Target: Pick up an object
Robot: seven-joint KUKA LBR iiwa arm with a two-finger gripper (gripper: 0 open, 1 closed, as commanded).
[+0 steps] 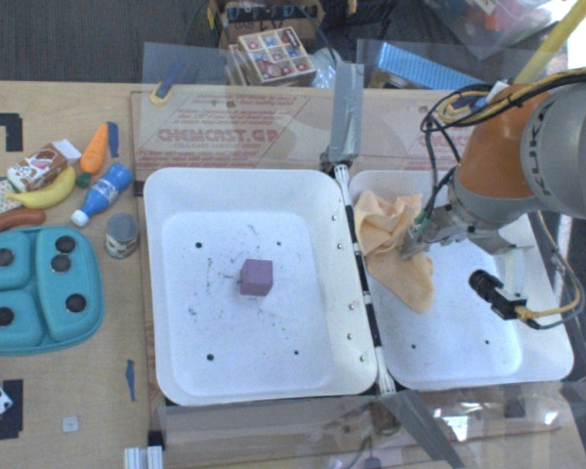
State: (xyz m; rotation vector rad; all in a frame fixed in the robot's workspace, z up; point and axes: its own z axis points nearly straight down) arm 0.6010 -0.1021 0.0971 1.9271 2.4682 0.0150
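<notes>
Right under the gripper (417,239): crumpled tan cloth (398,252), touching the tips. Can't tell its opening or whether it's got fabric. Pinch a raised fold, lift straight; purple cube (256,277) sits well left.

Left bin (166,262): purple cube (256,277) alone, open floor around; right bin (557,360): cloth (396,247) crowds left side.

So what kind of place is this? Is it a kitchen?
Probably a robot lab, not a kitchen: a robot arm reaches over two white bins, and toy food lies on the wooden bench.
</notes>
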